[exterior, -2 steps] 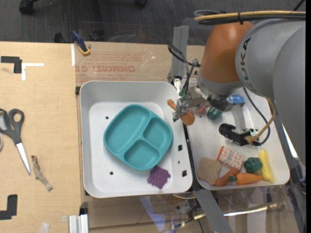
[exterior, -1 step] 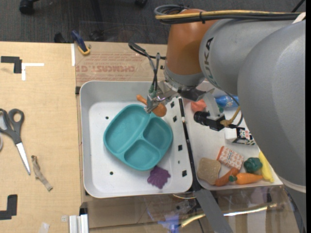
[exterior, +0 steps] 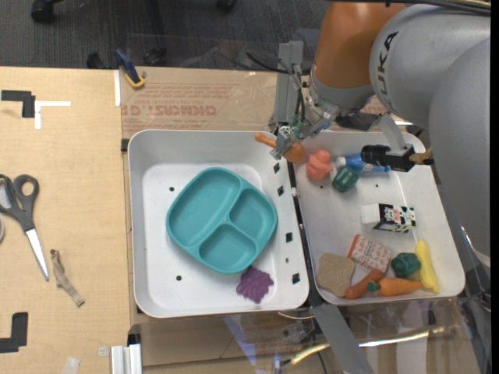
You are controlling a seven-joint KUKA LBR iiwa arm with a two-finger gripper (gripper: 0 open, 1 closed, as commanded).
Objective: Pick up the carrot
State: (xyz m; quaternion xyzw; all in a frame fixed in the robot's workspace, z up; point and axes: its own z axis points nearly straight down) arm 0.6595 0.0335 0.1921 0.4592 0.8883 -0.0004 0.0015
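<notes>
**Gripper at the far rim, carrot at the near one**

The two-finger gripper (exterior: pixel 287 140) hangs over the dividing rims' far end; its state I cannot tell. One orange plastic carrot with a green top (exterior: pixel 398 286) lies near-right of it, well apart, long axis left-right, in the right white bin (exterior: pixel 440 201). Two bins, one teal divided plate (exterior: pixel 222 220).

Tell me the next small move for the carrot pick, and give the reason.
Probably swing the hand toward the near edge of the right bin. The carrot lies there beside the broccoli, while the hand sits at the far end of the divider between the bins, well away from it.
</notes>
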